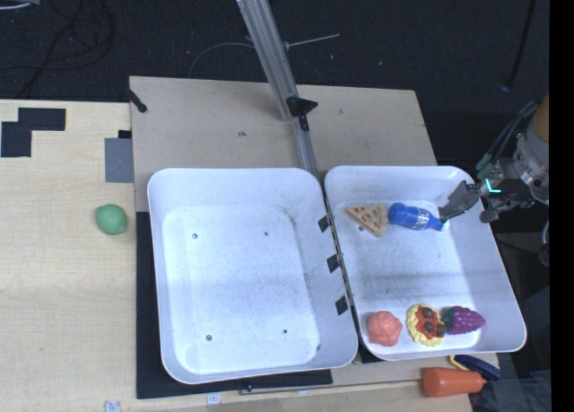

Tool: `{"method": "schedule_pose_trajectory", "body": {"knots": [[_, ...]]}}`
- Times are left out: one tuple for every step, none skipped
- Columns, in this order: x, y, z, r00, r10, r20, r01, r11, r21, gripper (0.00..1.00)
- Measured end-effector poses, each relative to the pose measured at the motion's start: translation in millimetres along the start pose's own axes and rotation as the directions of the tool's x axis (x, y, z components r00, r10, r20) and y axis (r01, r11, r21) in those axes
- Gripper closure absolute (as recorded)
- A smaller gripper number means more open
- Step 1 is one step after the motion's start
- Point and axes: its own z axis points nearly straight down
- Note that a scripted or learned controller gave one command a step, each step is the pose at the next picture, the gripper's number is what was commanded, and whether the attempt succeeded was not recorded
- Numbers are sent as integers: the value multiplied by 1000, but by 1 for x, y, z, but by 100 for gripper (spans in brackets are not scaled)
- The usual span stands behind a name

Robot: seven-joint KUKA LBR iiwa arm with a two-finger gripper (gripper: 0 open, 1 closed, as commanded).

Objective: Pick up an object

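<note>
The right bin (pixel 502 284) holds several toys. A blue bottle-shaped toy (pixel 414 216) lies near the bin's back, beside a pizza slice (pixel 366 217). Along its front lie a pink lump (pixel 384 328), a yellow and red toy (pixel 423 323) and purple grapes (pixel 462 319). My gripper (pixel 468 207) hangs over the back right corner of this bin, open. One dark finger (pixel 456 201) points down-left and ends right at the blue toy's right end. Nothing sits between the fingers.
The left bin (pixel 161 195) stands beside the right one. A green ball (pixel 111 219) rests on the bench to the left. An orange carrot toy (pixel 448 381) lies in front of the right bin. A metal rail (pixel 273 51) slants up behind the bins.
</note>
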Motion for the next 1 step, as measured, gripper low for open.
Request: {"method": "schedule_pose_trajectory", "body": {"knots": [[0,0,0,1000,0,0,0,1000,0,0]]}}
